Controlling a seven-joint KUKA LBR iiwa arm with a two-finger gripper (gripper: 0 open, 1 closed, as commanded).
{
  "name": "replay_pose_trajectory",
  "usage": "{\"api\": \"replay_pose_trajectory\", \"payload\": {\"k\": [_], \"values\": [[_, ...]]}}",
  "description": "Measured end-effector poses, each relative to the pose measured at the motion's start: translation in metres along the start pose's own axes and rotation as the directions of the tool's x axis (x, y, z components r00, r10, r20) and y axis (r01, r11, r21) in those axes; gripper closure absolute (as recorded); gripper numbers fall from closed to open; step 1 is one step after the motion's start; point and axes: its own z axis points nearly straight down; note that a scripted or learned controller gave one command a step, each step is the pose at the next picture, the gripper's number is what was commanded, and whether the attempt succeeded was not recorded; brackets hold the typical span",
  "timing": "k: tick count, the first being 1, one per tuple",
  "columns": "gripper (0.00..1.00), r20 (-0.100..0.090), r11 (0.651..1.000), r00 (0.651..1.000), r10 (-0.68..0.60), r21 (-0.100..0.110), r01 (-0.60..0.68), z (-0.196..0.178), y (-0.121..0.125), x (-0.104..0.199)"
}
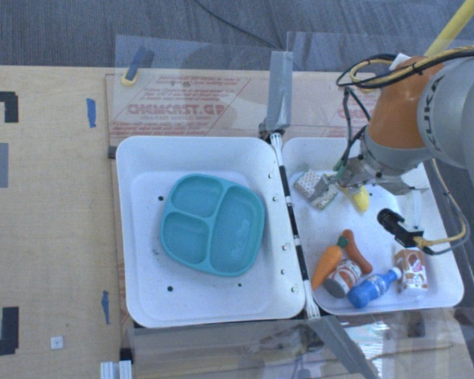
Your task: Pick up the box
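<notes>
Worktop [47, 235] carries two white bins. The left bin [142, 290] has a teal divided plate [213, 223] lying flat in its middle. All places below are taken from that plate.

- Box [312, 186]: small, grey, patterned. It sits in the right bin [324, 227], just over the shared rim from the plate's far corner, and is the thing in that bin nearest the plate. It looks slightly tipped, not quite flat.
- Gripper [341, 181]: on the side of the box away from the plate, touching it or just beside it. The grey arm with its orange band comes down over that end of the bin.
- Jaws: can't tell whether released or clenched, since the wrist hides the tips. No box is seen between them, so no grasp is claimed.
- Key relation: the box lies from the jaws straight toward the plate, at about the same level in the view. Its long axis seems to run on a slant, with the plate-side end lying farther back.
- Judgement: the jaws need a short shift toward the plate to centre on the box, then a turn to close across its short side.
- Yellow piece [361, 200]: just beyond the gripper, away from the plate.
- Carrot [325, 264], blue bottle [373, 289] and red-and-white carton [411, 268]: clustered nearer the camera and well apart from the box.
</notes>
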Motion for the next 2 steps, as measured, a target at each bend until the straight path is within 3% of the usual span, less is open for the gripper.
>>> {"api": "replay_pose_trajectory", "payload": {"k": [1, 2], "values": [[0.0, 0.001, 0.97, 0.97, 0.244, 0.004, -0.244, 0.016, 0.037, -0.009], [1.0, 0.003, 0.971, 0.971, 0.24, -0.007, -0.24, 0.004, 0.04, -0.008]]}}
